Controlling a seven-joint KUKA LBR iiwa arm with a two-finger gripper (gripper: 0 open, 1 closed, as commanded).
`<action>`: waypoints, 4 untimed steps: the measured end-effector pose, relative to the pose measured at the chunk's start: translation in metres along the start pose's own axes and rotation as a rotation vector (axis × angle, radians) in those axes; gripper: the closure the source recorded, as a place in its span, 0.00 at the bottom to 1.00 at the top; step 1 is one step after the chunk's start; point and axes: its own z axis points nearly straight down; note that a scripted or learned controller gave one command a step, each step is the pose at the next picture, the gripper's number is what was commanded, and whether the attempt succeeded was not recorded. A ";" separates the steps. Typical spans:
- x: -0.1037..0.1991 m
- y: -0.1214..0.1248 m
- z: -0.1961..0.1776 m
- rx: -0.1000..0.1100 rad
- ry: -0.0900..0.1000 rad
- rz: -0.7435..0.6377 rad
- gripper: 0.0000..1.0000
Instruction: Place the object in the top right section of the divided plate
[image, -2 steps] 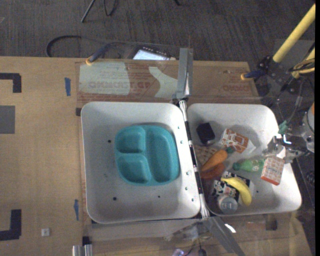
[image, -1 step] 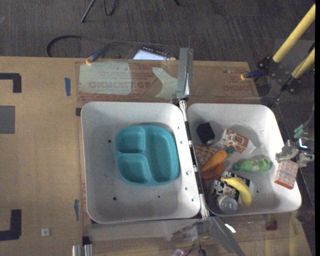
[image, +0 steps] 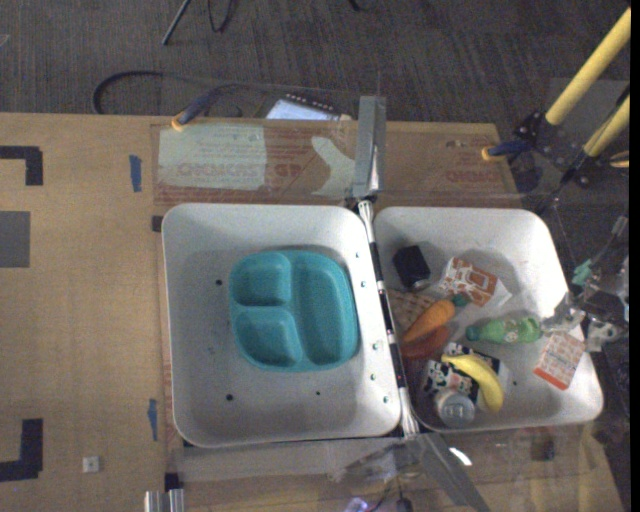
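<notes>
The teal divided plate (image: 295, 308) lies in the left bin (image: 190, 300); carrot (image: 430, 318), banana (image: 480, 378), green bottle (image: 503, 329), can (image: 456, 409) and black block (image: 411, 265) lie in the right bin (image: 540, 235); packet labels are illegible; the hand (image: 580, 312) is at that bin's right rim, grip state unclear.

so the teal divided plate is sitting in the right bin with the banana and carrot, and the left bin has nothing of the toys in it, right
Not quite. In the camera view the teal divided plate sits in the left bin, by itself. The banana and carrot are in the right bin, apart from the plate. None of the toys are in the left bin, as you said.
</notes>
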 end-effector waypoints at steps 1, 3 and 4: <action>0.003 0.000 -0.033 -0.006 -0.002 -0.206 1.00; 0.001 0.000 -0.025 -0.006 -0.001 -0.129 1.00; 0.053 -0.022 -0.037 -0.001 0.001 -0.123 1.00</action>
